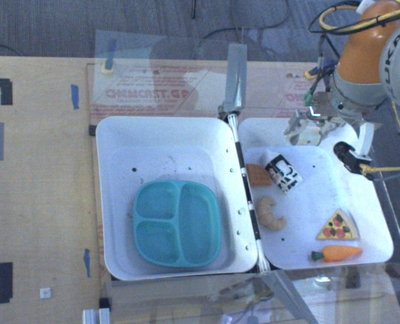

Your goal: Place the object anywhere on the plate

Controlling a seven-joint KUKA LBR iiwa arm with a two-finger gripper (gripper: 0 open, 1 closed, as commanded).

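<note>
**Right bin: loose items, none yet plated**

Croissant (272, 214), black-and-white box (283, 172), pizza slice (338, 227) and carrot (336, 253) lie right of the teal plate (178, 223), awaiting pickup. Gripper (308, 130) hovers beyond them; jaws' state cannot be told.
</note>
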